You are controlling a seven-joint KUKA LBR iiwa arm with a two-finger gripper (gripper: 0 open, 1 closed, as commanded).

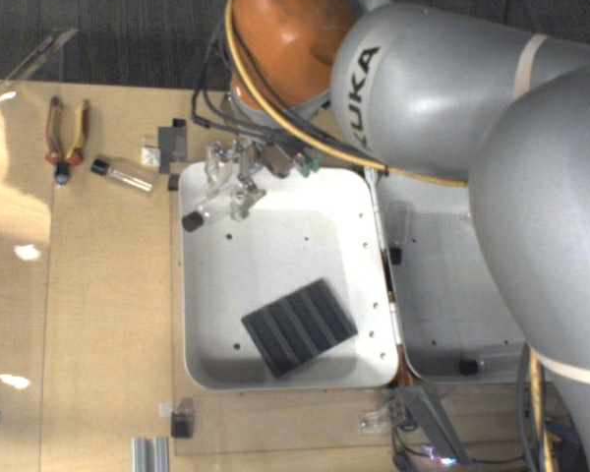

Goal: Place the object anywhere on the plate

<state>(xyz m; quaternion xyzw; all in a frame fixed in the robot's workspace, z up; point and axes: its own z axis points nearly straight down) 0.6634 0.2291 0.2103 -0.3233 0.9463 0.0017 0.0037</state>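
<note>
Gripper (pixel 231 180) sits at approx 11 o'clock in the left bin (pixel 202 362), near its top-left corner; metal fingers in view but can't tell if open or closed, and nothing visible between them. Task obj., a dark ribbed rectangular block (pixel 300 327), lies flat at approx 6 o'clock in the same bin, skewed to the walls, well apart from gripper. No plate identifiable; right bin (pixel 423 362) mostly hidden under the arm.

Risks (judgement): block looks low and wide, so a grasp across the wrong axis could slip off the ribs or push it into the bin wall. Skewed pose needs wrist alignment. Drop-off target unclear.
</note>
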